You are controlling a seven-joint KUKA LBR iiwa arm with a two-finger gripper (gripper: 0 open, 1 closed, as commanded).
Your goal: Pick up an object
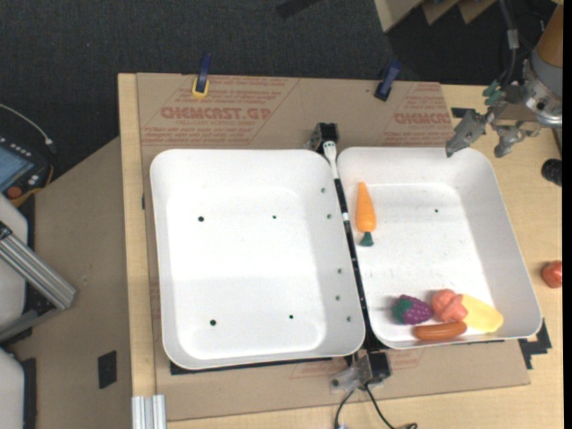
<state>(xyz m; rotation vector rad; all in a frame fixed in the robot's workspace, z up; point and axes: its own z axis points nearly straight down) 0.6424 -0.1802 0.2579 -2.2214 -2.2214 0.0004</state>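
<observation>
- The gripper [483, 138] hangs over the far right corner of the right bin [500, 231], its two fingers spread apart with nothing between them
- A toy carrot [365, 206] lies along that bin's left wall, near the divide from the left bin [170, 239]
- Purple grapes [412, 310], a red sausage [440, 331], a pinkish-orange piece [450, 305] and a yellow piece [483, 315] cluster at the right bin's near edge, close together
</observation>
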